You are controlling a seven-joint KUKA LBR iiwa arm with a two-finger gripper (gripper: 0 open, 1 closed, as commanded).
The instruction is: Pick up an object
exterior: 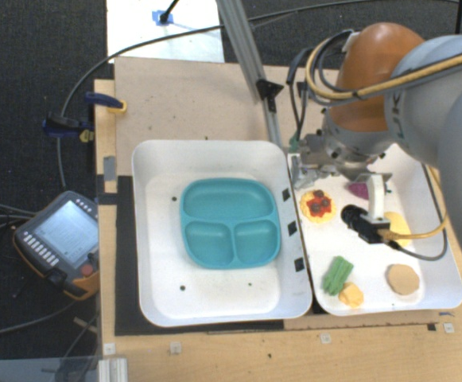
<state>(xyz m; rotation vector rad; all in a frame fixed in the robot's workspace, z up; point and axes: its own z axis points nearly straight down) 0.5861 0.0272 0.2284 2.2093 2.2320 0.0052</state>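
Note:
My gripper (316, 171) hangs over the back part of the right bin (450, 291), mostly hidden under the grey wrist and orange band. Just in front of it lies a small yellow round piece with red topping (318, 205). A purple piece (359, 189) peeks out beside the wrist. Farther forward lie a green leafy piece (338, 273), a small yellow lump (351, 295) and a tan round disc (403, 279). A pale yellow piece (398, 224) lies at the bin's right side. Nothing shows between the gripper's tips.
The left bin (159, 293) holds a teal divided plate (231, 221) in its middle. A slanted metal pole (246, 46) rises behind the bins. A handheld pendant (60, 241) and cables lie off the bench at the left.

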